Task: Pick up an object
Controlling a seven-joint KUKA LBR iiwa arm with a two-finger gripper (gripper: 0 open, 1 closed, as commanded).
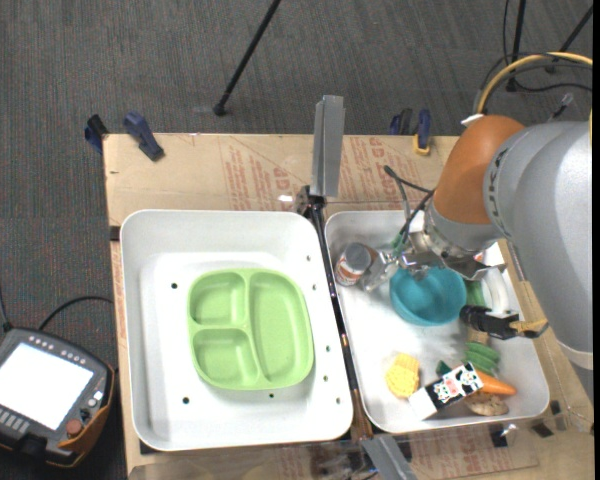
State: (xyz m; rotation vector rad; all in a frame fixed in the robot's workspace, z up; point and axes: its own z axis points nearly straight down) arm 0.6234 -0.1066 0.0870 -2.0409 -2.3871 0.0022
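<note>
Silvery metal with a brownish top, a small round tin point(355, 263) sat in the upper left corner of the right-hand white bin point(366, 348), close to the wall that divides the two bins. It seemed the likeliest thing to be picked. The gripper point(388, 264) hung just beside it on the side away from that wall, so the tin lay toward the view's left of the tool. Whether the gripper was open or closed I could not tell from where I stood, and nothing was visibly held in it. The tin showed its round face upward and had no long axis to line up with.

Just on the gripper's other side sat a teal plastic bowl point(428, 296), its rim very near the tool, perhaps touching. It crowded the approach and could as easily have been the target. The bin wall behind the tin left little room there.

Further down the bin, well apart, lay a yellow ridged round piece point(403, 375), a black-and-white cow-patterned carton point(452, 386), an orange carrot point(496, 385) and some green pieces point(483, 353).

The left-hand white bin point(140, 268) held a light green divided plastic plate point(250, 328), far from the arm.
</note>
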